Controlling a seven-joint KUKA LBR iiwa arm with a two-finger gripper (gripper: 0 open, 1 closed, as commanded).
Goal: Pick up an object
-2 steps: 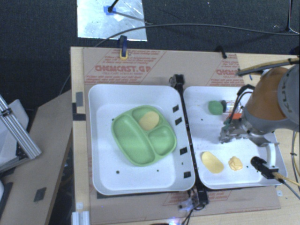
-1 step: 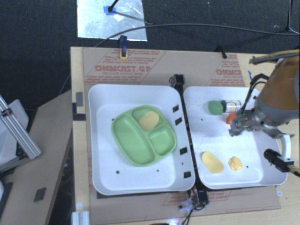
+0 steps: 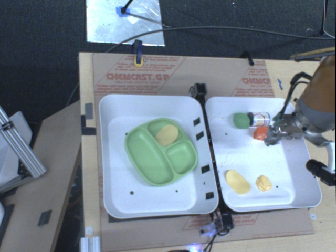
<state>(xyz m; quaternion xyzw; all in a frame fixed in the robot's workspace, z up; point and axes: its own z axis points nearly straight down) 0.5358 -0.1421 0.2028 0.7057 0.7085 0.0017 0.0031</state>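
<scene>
Nearest the lens: front edge of the brown cardboard sheet [image 3: 157,70] printed in red, lying over a pale wooden bench [image 3: 58,140]; cable ends at its front lip. On the cardboard, two shallow white bins side by side, black clips along their shared edge.

Left bin [image 3: 113,140]: green divided plate [image 3: 152,156] with a yellow food piece [image 3: 167,135] in its upper compartment.

Right bin [image 3: 304,188]: toward the front, a flat yellow piece [image 3: 238,182] and, just beside it, a smaller yellow lump [image 3: 263,182]. Farther back, a green round object [image 3: 241,120] touching a small clear bottle [image 3: 260,119]; an orange-red object [image 3: 260,134] just in front of the bottle.

Gripper [image 3: 273,135] lowered at the orange-red object, touching or just beside it; finger spacing and any grasp cannot be told. Grey arm with orange band [image 3: 321,91] entering from the right.

Far side: blue-handled clamp [image 3: 138,51] on the back edge of the cardboard; dark carpet [image 3: 37,35] beyond, with a reflective silver sheet [image 3: 105,20] and black cables. At left, an aluminium frame rail [image 3: 21,148].
</scene>
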